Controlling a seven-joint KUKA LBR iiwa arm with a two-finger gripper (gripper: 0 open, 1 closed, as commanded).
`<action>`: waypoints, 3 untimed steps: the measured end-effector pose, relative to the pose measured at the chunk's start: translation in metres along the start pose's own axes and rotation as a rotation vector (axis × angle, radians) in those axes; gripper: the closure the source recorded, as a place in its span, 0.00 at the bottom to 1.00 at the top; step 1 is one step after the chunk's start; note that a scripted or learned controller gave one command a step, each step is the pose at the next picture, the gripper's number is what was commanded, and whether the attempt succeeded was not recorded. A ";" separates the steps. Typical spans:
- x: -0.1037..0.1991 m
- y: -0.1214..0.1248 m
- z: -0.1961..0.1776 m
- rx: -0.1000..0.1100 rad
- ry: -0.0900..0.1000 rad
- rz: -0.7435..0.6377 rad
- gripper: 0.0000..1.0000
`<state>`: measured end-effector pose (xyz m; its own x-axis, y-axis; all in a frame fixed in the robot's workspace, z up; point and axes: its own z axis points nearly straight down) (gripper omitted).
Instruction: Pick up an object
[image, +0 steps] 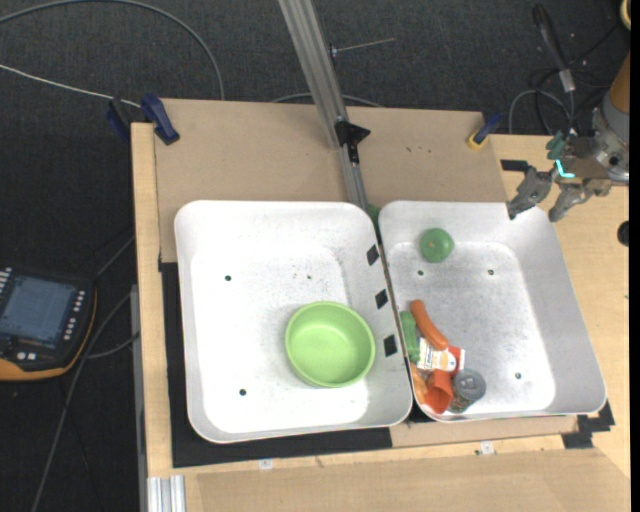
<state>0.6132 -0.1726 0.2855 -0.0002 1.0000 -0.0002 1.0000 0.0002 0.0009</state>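
Observation:
My gripper (540, 203) hovers at the far right edge of the right bin (540, 330), its two fingers spread open with nothing between them. A small green ball (435, 244) lies in the right bin's far part, left of the gripper. Near the bin's front left corner sits a cluster: an orange carrot-like piece (428, 325), a crumpled orange and white packet (437, 372) and a small grey round thing (468, 384). A green bowl (329, 344) stands in the left bin (230, 300), toward its near right.
A metal post (322, 70) slants up from the gap between the bins at the back. Blue and yellow clamps hold the bench board's far corners. A handheld pendant (35, 320) lies on the floor at the left.

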 end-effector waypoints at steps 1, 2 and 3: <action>0.000 0.000 0.000 0.000 0.000 0.000 0.00; -0.002 -0.007 0.045 0.003 0.001 0.000 0.00; 0.007 -0.007 0.103 0.005 0.001 -0.001 0.00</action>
<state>0.6058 -0.1660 0.1821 -0.0008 1.0000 0.0009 1.0000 0.0008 -0.0037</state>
